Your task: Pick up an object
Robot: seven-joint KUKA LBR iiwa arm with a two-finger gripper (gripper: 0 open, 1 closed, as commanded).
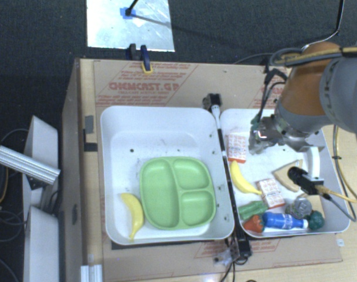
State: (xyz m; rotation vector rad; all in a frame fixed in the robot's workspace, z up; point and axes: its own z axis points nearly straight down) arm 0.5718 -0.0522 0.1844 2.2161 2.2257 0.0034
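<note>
Gripper [257, 138] low over upper part of R bin [244, 117], arm coming in from R side of view. Grip state: can't tell, wrist body blocks the tip. Nothing seen held.

R bin contents (pick candidates):
- red-and-white packet [237, 147], just L of gripper, near divider wall; closest obj to tool. Touching or not: unclear.
- small banana [243, 181] below that packet, curving toward bin centre.
- second red-and-white packet [271, 192], just R of banana's lower end.
- tan wedge [284, 175], poss. toy bread slice, mid-bin, partly under the arm.
- green veg-shaped piece [252, 209] along bottom edge, w/ red piece [254, 222] just below it.
- blue bottle [282, 221] lying on its side, next to red piece.
- grey crumpled ball [299, 207] just above bottle.
- teal lump [315, 220] at bottle's R end, bottom R corner.

L bin [107, 157]:
- green divided plate [166, 181], three compartments, lower half of bin.
- yellow banana [133, 214] beside plate's lower L edge, close to the bin's front L corner.

Both bins sit side by side on cardboard-covered bench [149, 87].
</note>
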